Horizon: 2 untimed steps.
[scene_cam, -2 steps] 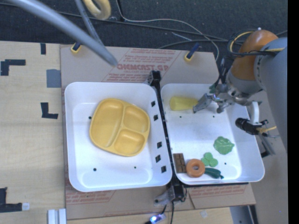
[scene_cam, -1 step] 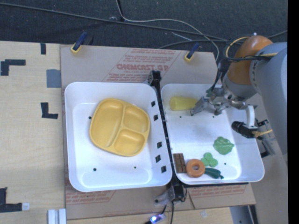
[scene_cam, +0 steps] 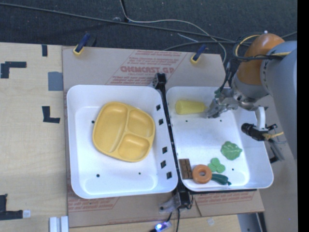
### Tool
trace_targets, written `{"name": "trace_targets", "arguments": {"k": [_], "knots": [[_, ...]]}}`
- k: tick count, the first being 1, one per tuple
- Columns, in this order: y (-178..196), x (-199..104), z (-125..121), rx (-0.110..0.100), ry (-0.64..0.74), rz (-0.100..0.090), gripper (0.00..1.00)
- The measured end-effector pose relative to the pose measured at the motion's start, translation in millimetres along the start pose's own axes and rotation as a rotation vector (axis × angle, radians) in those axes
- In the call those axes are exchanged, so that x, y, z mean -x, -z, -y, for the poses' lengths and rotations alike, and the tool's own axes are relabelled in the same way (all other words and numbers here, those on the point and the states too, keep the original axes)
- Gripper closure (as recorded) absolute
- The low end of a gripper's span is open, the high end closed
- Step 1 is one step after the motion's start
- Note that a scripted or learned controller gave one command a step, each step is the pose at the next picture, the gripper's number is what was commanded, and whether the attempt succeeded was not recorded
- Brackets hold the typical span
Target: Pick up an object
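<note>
While the gripper is hovering low in the right bin, the yellow block is lying just left of it, apart from it; whether the fingers are wide or narrow I cannot tell.

Judging by its rounded, matte look, the yellow block is probably light and slightly soft, so a hold across its short sides seems best; it is sitting near the bin's back-left corner, with the divider wall close behind it, which may be crowding one finger; well below the fingers are lying a green leafy toy, an orange ring and a brown block; the yellow tray is resting far left in the left bin on the tabletop.
</note>
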State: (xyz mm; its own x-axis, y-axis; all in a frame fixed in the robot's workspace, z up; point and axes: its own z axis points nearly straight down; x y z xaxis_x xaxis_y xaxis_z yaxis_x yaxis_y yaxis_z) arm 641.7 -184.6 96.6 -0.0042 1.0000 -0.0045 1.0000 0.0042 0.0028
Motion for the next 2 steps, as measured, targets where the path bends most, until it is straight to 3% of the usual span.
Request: {"name": "trace_targets", "arguments": {"k": [2], "knots": [[120, -13, 5, 0.002, -0.002, -0.003, 1.0]]}}
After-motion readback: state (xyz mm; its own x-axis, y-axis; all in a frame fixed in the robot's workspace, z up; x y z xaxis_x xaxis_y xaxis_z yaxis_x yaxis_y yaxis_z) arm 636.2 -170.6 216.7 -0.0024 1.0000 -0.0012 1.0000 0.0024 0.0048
